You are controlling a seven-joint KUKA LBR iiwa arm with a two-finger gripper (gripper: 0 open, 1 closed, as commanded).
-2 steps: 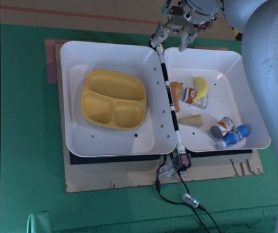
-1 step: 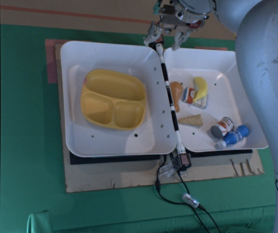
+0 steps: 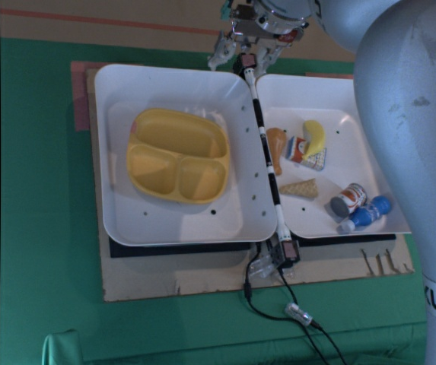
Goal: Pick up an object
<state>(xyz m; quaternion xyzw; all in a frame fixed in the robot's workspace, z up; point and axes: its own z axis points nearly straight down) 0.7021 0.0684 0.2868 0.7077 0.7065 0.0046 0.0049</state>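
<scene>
we log: gripper (image 3: 242, 55) above the bins' far edge, fingers' state we cannot tell. right bin (image 3: 354, 97): banana (image 3: 314, 136), drumstick (image 3: 278, 147), carton (image 3: 307, 153), cone (image 3: 300, 188), can (image 3: 348, 200), bottle (image 3: 367, 214). left bin (image 3: 119, 90): yellow tray (image 3: 178, 155).

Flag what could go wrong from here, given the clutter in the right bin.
1. The banana, small carton and drumstick are bunched, so a grab may snag two or slip.
2. The can and blue bottle lie on their sides and could roll away.
3. The gripper sits above the bins' shared divider, so a descent could hit it.
</scene>
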